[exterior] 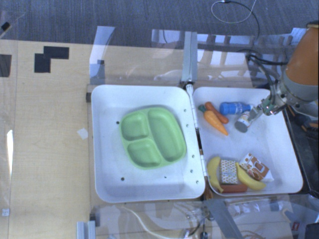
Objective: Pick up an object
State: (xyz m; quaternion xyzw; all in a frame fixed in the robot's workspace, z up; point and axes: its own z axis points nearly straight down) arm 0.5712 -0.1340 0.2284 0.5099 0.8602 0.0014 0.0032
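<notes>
The right bin point(284, 143) holds the loose objects. A blue bottle point(233, 107) lies on its side near the bin's back edge, with two carrots point(216, 122) just left of it. My gripper point(244, 123) reaches in from the right, angled down and to the left. Its tip hangs right beside the bottle's cap end and to the right of the carrots. A grey rounded end shows at the tip. I cannot make out anything held in it.
At the right bin's front lie a banana point(252, 180), a small patterned box point(229, 171), a sausage point(233, 188) and a snack packet point(254, 166). The left bin point(104, 133) holds a green divided plate point(152, 137). A metal divider point(189, 59) stands between the bins.
</notes>
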